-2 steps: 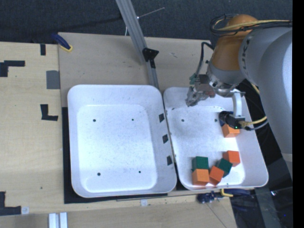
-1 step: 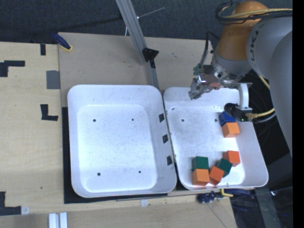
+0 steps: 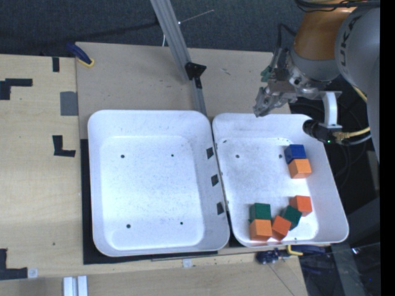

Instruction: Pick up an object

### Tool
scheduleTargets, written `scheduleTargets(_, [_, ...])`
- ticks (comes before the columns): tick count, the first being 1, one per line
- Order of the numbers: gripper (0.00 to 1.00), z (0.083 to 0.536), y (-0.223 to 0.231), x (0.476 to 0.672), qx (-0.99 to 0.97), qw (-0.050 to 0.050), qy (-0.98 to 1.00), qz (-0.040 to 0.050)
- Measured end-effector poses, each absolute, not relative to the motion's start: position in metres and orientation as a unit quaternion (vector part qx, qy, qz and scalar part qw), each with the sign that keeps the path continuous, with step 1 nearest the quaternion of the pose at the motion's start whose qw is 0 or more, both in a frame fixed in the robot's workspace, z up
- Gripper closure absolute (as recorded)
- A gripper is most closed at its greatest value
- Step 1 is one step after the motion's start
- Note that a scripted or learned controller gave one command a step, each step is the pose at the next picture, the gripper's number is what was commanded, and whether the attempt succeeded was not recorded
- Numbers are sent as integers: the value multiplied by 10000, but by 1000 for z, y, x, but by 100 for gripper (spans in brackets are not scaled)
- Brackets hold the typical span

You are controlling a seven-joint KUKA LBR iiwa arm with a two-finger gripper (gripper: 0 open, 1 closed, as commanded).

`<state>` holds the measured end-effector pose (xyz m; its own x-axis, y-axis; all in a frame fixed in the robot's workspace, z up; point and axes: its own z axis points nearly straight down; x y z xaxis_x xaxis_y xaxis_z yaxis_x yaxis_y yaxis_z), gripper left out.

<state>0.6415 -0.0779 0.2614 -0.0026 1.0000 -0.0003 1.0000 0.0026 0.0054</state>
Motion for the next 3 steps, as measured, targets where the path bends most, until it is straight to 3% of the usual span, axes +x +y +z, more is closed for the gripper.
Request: scheduleTargets(3, [100, 231, 91, 577, 7047, -19, 7095, -13])
